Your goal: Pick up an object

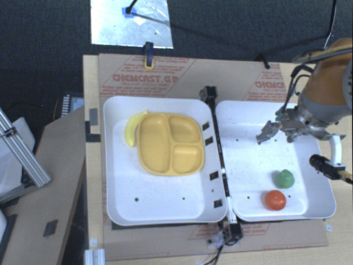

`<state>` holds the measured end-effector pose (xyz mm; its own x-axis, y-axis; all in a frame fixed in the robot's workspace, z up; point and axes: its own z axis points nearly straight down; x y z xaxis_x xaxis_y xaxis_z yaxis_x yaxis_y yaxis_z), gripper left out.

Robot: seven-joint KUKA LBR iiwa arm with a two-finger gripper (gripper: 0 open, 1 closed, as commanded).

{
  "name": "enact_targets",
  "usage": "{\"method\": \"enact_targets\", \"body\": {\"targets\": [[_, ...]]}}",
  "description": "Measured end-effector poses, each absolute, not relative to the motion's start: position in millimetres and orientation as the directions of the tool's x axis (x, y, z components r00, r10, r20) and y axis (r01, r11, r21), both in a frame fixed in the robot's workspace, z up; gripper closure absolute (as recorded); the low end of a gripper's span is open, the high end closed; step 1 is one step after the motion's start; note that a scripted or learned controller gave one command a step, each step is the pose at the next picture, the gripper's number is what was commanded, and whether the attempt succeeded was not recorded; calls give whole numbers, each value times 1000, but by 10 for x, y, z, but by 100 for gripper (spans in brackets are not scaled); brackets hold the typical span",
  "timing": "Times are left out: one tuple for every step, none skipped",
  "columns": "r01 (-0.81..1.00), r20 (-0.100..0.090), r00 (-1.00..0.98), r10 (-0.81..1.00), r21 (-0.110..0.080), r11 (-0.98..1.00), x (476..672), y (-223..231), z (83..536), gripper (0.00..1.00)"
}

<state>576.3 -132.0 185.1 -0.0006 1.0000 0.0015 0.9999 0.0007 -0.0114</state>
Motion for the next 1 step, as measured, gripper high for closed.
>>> {"method": "enact_targets", "body": {"targets": [[1000, 0, -3, 1000, 1, 3, 5793, -1318, 1920, 0]]}}
